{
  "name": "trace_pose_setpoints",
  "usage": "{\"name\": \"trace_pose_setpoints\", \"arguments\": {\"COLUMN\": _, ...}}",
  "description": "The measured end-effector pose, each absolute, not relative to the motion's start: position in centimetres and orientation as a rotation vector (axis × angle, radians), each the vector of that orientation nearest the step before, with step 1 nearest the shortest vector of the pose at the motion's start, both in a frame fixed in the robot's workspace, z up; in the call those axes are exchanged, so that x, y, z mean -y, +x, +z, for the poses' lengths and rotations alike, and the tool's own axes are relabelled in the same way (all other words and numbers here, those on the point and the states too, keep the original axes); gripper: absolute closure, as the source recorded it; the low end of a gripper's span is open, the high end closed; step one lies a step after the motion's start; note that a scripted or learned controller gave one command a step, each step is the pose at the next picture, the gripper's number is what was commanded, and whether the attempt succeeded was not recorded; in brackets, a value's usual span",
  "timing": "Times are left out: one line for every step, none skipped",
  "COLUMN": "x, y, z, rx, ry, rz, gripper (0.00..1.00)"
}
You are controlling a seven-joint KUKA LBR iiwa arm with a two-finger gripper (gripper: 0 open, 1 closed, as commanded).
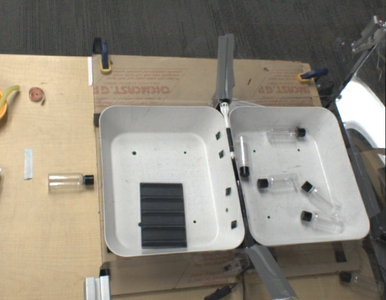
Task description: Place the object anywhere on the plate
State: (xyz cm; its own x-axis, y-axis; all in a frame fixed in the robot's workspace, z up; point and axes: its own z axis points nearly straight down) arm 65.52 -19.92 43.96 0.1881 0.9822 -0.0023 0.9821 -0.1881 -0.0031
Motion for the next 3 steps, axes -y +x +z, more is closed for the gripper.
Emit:
{"name": "trace_pose_setpoints", "arguments": {"x": 14.1, "y": 65.9, "z": 44.0, "rx": 1.816, "ry": -2.561, "rz": 0.007, "gripper": 0.00}}
{"name": "trace_pose_setpoints", "arguments": {"x": 21.4, "y": 61.7, "z": 44.0, "rx": 1.561, "ry": -2.725, "rz": 0.007, "gripper": 0.00}}
{"name": "trace_pose_setpoints", "arguments": {"x": 16.2, "y": 65.9, "z": 43.9, "rx": 0.990, "ry": -2.981, "rz": 0.008, "gripper": 0.00}}
